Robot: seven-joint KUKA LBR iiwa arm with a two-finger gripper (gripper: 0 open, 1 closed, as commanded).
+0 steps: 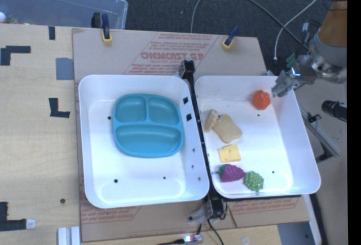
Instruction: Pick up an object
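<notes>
Orange tomato [261,99] sits in the right bin [293,142] just beside the gripper [280,90], on the side away from the arm; nothing is between the fingers, and whether they're spread or pressed is too blurred to tell. Risk: round toy probably rolls off toward the bread [227,128] if a fingertip clips it, or fingers hit the bin rim.

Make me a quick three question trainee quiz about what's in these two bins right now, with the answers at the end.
1. True or false: the blue divided plate lies in the left bin.
2. Which item lies nearest the end effector: A) yellow cheese slice, B) red tomato, C) purple grapes?
3. Fill in: the green broccoli sits beside the ___ grapes.

Key: 1 true; 2 B; 3 purple.
</notes>
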